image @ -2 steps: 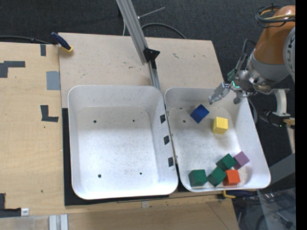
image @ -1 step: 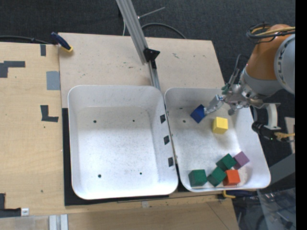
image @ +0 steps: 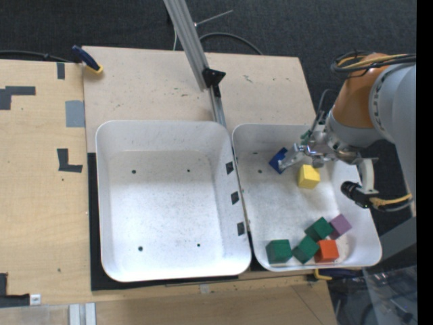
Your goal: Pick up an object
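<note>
the gripper is down inside the right bin, right at the blue block, and this looks like the grasp step of the pick. the blue block sits at the tip of the gripper, touching or very nearly touching it, on the side away from the arm. whether the block is actually between the fingers i can't tell from this angle, and i can't tell how the gripper is set either, wide or narrow; the metal at the tip is too small and cluttered to read.

just beside the gripper, a little toward the near edge of the counter, sits the yellow block, close enough that it could get nudged. well off from the gripper, down in the near corner of the bin, is a cluster: green block, a second green block, a dark green block, the orange block and the purple block, all bunched together. the left bin lies well beyond the blue block.

my read: the next move calls for a firm close on the blue block, then a straight lift clear of the bin floor. the risk is the block slipping out sideways if it's only at the fingertip edge.
</note>
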`<state>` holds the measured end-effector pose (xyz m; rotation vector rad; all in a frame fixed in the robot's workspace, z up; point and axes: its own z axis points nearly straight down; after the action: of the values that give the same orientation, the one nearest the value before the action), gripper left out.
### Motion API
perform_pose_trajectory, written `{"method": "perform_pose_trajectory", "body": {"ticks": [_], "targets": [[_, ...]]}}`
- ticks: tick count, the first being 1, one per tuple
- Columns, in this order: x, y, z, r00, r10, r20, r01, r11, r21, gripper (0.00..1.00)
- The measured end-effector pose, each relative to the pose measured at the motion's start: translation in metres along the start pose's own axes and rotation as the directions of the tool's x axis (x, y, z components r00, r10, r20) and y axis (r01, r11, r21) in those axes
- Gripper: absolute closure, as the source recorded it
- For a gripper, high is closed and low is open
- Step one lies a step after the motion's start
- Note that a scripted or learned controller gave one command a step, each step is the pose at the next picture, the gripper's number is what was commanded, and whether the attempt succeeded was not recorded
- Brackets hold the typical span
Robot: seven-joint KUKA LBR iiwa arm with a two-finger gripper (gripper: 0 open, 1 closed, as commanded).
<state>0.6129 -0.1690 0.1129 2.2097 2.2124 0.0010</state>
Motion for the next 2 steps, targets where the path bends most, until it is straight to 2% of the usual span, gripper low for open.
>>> {"method": "perform_pose_trajectory", "body": {"ticks": [1, 2], "targets": [[0.0006, 0.0003, 0.021, 1.0, -0.001, -0.008, 0.001, 1.0, 0.011, 0.0], [0.0016, -0.0001, 0.0112, 1.0, -0.002, -0.009, 0.002, 1.0, 0.013, 1.0]]}}
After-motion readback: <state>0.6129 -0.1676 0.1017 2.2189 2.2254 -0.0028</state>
